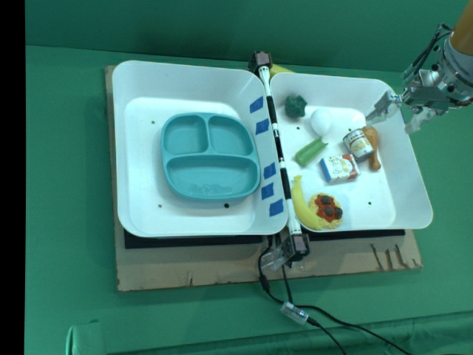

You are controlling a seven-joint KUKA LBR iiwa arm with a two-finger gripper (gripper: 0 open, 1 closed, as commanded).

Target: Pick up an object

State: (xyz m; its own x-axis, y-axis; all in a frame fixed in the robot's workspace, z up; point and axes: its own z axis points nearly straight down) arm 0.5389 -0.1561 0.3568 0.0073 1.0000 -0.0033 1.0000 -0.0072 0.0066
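Observation:
My gripper [396, 114] hangs above the right bin's [403, 198] far right rim, open, with nothing between its fingers. Below and left of it lie a small can [358, 143] and an orange drumstick [372, 146]. A white egg [325, 121] sits left of those, with a dark green broccoli [296, 106] beyond it. A green pea pod [311, 151], a small white and red box [339, 168], a banana [298, 201] and a pizza piece [327, 209] lie nearer the front.
The left bin [140, 198] holds a teal divided plate [210, 156]. A divider rail with blue tape tags [275, 154] runs between the bins. Cables [295, 309] trail off the front of the cardboard base.

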